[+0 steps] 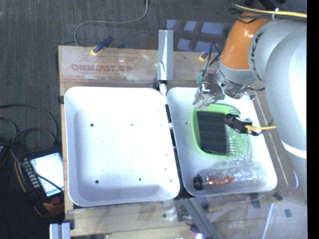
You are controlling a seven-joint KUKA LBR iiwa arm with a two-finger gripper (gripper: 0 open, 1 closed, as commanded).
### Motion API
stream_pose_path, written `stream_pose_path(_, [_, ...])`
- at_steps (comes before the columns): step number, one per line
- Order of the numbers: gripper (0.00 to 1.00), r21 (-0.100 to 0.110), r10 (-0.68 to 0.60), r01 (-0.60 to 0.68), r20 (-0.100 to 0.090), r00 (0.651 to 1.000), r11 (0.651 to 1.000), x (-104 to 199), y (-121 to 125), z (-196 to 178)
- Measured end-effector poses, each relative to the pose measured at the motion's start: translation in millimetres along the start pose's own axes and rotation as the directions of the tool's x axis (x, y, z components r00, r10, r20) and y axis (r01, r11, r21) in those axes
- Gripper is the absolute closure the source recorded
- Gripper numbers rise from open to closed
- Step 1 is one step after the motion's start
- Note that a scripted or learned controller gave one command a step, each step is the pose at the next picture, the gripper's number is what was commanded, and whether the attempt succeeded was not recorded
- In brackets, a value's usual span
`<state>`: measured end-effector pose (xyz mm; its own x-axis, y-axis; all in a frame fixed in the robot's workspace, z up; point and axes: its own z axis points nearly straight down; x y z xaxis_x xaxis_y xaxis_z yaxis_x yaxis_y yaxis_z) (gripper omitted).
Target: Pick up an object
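Pincer (205, 94), state impossible to tell, hung over my right bin's (185, 133) far edge, beside the green tray (198, 133).

Grey KUKA arm (286, 78) w/ orange band (239, 44) above the wrist enters from the right of the camera view, its thick curved body filling the upper-right corner. Wrist angles down and leftward. Two-finger metal gripper (205, 94) at its tip points down; jaws too small and blurred to tell apart.
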<state>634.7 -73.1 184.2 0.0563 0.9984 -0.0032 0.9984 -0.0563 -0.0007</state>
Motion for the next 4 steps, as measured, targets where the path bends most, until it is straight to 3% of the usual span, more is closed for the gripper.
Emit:
stream_pose_path(1, [0.0,0.0,0.0,0.0,0.0,1.0,1.0,-0.2,-0.1,0.1])
stream_pose_path(2, [0.0,-0.014,0.026,-0.026,-0.002,1.0,1.0,-25.6,-19.2,84.1])
stream_pose_path(3, [0.0,-0.001,-0.014,0.014,-0.001,1.0,1.0,-7.2,-10.6,-0.1])
stream_pose_path(4, [0.0,-0.015,0.04,-0.04,-0.003,0.999,0.999,-32.0,-34.3,84.3])
